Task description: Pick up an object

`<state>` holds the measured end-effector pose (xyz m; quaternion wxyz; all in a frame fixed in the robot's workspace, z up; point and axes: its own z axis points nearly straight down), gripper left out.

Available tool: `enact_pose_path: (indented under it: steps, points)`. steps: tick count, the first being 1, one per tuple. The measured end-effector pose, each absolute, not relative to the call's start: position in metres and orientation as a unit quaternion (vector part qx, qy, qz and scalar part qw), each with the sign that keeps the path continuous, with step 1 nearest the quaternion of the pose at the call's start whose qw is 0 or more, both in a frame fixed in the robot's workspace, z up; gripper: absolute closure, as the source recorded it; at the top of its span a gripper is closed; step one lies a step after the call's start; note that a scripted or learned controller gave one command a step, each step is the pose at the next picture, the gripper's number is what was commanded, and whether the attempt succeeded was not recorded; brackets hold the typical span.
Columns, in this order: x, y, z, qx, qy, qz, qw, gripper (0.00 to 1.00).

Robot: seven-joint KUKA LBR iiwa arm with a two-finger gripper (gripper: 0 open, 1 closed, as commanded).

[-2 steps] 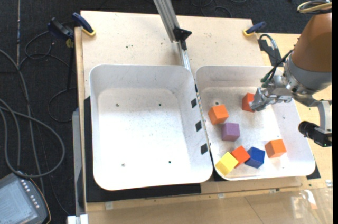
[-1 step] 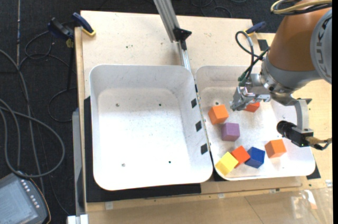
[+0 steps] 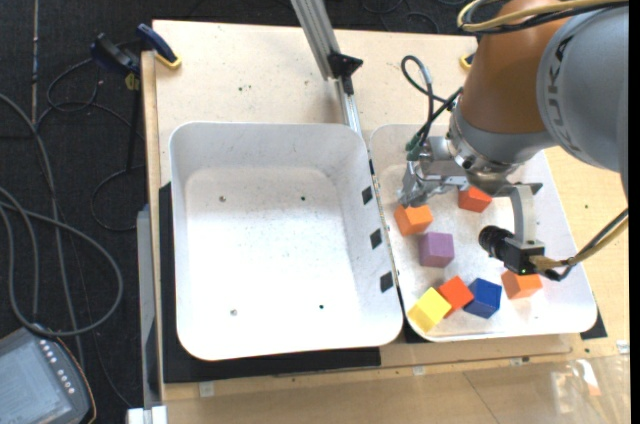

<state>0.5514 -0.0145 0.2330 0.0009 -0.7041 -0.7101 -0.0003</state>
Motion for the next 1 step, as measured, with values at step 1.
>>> enact_pose_path:
  steps: [1]
  points:
    - [0.5518,0.0457,0.2254,-0.704,-0.710,0.0000,0.001,1.00]
